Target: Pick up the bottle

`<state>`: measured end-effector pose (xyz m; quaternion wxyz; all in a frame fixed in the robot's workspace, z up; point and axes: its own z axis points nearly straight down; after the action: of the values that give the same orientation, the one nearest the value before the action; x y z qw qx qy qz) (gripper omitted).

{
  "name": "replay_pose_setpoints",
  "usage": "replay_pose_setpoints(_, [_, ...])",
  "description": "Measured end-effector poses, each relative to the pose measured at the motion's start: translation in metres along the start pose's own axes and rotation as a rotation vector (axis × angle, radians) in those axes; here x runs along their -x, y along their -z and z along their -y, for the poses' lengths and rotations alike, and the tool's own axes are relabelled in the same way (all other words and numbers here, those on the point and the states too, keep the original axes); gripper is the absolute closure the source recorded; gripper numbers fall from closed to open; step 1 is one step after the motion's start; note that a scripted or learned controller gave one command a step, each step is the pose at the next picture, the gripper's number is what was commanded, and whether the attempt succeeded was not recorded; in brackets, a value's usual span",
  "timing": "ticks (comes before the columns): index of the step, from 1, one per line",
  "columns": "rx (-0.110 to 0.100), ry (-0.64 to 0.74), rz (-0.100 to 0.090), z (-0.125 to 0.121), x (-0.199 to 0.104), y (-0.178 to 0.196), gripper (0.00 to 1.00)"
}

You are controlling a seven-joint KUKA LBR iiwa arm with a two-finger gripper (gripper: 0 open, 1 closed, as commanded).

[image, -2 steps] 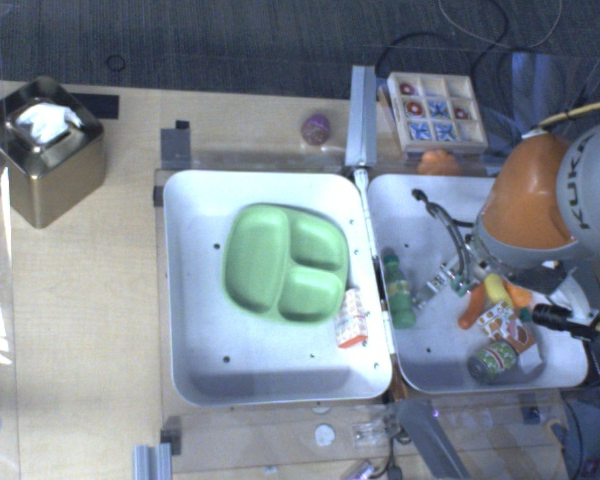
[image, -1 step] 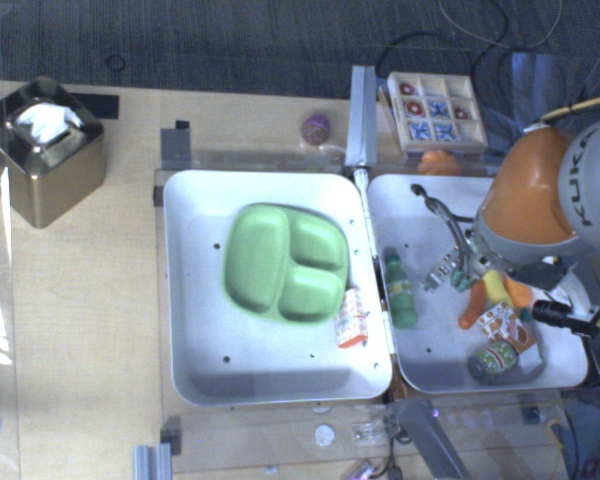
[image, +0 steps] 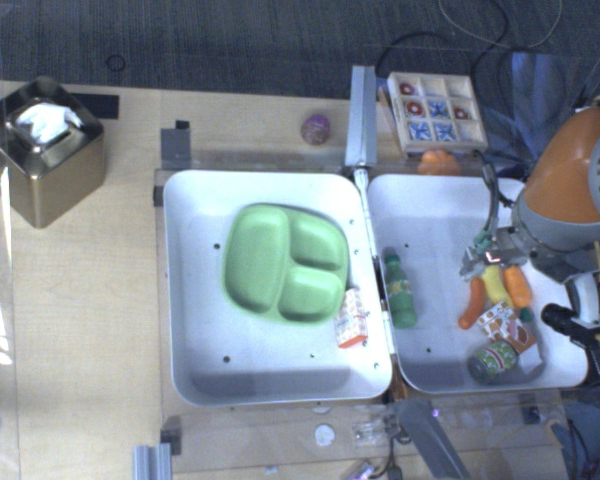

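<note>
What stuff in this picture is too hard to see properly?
- Pincer, camera view: too small and dark to tell open or shut.
- Green bottle: its label is too blurry to read.
- Can: small packets lie against it, so its print is unreadable.
- Arm: cut off by the right edge.
- Tissue box: only white fluff shows on top; the inside is hidden.

I see my arm [image: 580, 183] reaching in from the right, orange band uppermost, wrist angled down and leftward. My gripper [image: 483, 255] hangs low, fingertips pointing down.
</note>
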<state>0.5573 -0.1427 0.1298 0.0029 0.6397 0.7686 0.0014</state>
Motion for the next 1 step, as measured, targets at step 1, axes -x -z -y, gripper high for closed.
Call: replay_pose_setpoints(1, [0.000, 0.001, 0.000, -0.0001, -0.0003, 0.0000, 0.00])
